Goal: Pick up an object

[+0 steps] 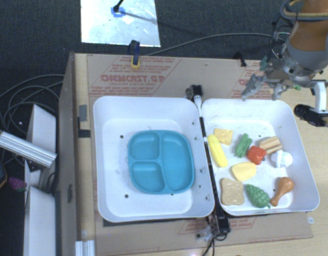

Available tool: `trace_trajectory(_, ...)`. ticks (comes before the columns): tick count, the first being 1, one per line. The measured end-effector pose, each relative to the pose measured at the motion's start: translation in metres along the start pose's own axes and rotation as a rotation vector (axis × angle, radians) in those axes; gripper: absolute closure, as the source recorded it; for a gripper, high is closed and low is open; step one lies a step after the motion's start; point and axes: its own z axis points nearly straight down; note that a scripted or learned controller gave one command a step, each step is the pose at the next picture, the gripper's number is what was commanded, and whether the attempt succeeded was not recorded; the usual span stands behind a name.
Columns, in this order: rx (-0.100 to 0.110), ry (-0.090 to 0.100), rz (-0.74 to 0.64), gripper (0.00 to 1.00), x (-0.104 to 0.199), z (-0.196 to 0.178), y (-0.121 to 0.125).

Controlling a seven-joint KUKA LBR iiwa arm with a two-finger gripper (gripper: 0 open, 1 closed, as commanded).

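Two glossy white bins [153, 106]; bumpy green broccoli [257, 196].

Both bins [153, 108] look like smooth white plastic with a slight sheen; the blue tray [160, 161] is matt plastic; the toy foods [249, 167] are glossy plastic; the bench board [153, 73] is dull brown card with red print

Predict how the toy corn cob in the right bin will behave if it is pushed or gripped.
The corn cob looks long and rounded, so it may roll sideways when nudged. It appears to be rigid, glossy plastic, probably light and somewhat slippery. It lies by the bin wall, which could cramp the end effector.
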Motion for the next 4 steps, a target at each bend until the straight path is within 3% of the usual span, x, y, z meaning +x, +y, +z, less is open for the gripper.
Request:
trace_trajectory(1, 0.005, 0.0, 0.003, 0.0, -0.035, 0.136, -0.057)
trace_trajectory(2, -0.002, -0.001, 0.003, 0.0, -0.031, 0.184, -0.125)
trace_trajectory(3, -0.002, 0.0, 0.0, 0.0, -0.011, 0.171, -0.047)
trace_trajectory(4, 0.002, -0.001, 0.003, 0.0, -0.037, 0.186, -0.103)
